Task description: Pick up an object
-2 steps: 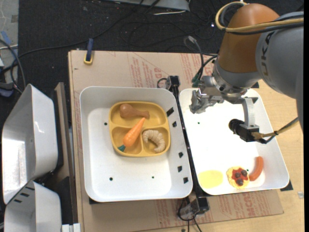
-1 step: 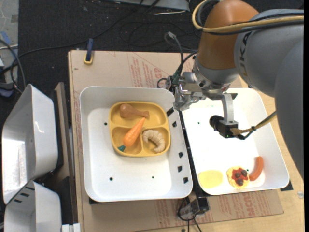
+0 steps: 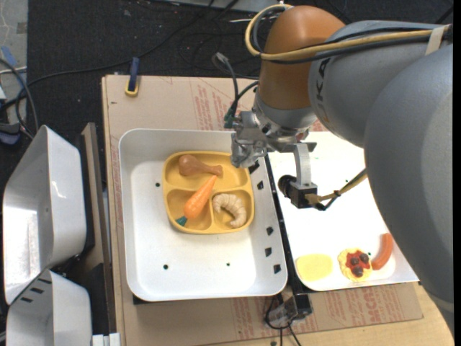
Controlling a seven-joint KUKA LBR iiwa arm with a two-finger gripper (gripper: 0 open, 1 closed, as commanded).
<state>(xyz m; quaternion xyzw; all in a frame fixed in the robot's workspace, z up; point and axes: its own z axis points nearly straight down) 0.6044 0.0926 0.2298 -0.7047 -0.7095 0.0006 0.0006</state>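
A yellow divided plate (image 3: 173,202) lies in the left white bin (image 3: 144,265). It holds a brown toy drumstick (image 3: 199,167), an orange carrot (image 3: 201,197) and a pale shrimp (image 3: 232,208), each in its own compartment. My gripper (image 3: 244,156) hangs over the plate's upper right rim, just right of the drumstick's thin end. Nothing shows in its grasp. The grey arm with its orange band (image 3: 299,34) covers the top of the right bin.
In the right bin (image 3: 338,222), near its front edge, lie a flat yellow disc (image 3: 315,267), a small red-topped piece (image 3: 354,262) and a red sausage (image 3: 382,251). A black cable loops from the wrist over that bin. Two white containers stand at the far left.
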